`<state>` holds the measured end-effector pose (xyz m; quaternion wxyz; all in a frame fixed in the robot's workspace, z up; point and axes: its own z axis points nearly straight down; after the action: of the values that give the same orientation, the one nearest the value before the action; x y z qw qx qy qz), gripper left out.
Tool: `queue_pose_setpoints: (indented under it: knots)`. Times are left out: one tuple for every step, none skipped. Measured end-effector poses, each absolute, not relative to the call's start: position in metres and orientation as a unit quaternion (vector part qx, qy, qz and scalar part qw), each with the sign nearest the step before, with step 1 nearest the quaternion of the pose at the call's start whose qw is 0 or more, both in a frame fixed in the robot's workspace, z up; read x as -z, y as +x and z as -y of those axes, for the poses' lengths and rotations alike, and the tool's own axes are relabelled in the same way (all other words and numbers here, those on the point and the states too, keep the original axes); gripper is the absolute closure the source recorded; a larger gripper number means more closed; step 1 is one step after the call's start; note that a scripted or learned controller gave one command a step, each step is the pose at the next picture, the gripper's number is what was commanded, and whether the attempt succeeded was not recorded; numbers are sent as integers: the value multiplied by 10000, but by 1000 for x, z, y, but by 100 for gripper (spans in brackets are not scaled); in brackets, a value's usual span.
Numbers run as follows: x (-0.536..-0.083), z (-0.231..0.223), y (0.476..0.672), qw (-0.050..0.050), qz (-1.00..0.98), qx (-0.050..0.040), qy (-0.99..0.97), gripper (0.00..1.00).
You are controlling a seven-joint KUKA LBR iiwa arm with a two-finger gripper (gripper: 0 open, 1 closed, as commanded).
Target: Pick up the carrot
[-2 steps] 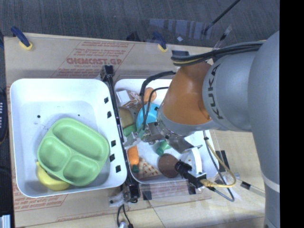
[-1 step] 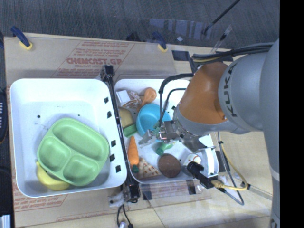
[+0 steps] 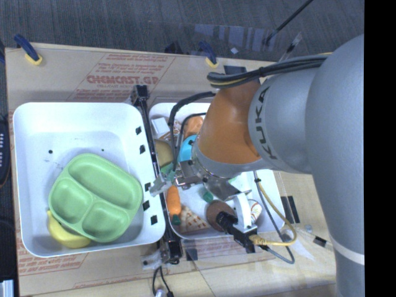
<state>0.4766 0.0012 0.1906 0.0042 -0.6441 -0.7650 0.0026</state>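
Two bins — left (image 3: 25, 166) holds green tray (image 3: 96, 197); right, carrot (image 3: 174, 201); tool's state unclear.

The arm (image 3: 247, 129) hides most of the right bin (image 3: 162, 111).

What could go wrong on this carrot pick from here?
1. The carrot lies tight against the right bin's left wall, so there may be little room on that side and the grasp could slip off.
2. Other food items crowd it, like the waffle-like piece beside its lower end; the gripper could nudge or grab one instead.
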Motion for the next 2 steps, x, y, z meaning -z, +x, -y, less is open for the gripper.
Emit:
queue_pose_setpoints:
  knots:
    - [-191, 68, 476, 13, 7508, -27, -6605, 0]
    - [-191, 13, 506, 30, 7697, -19, -6384, 0]
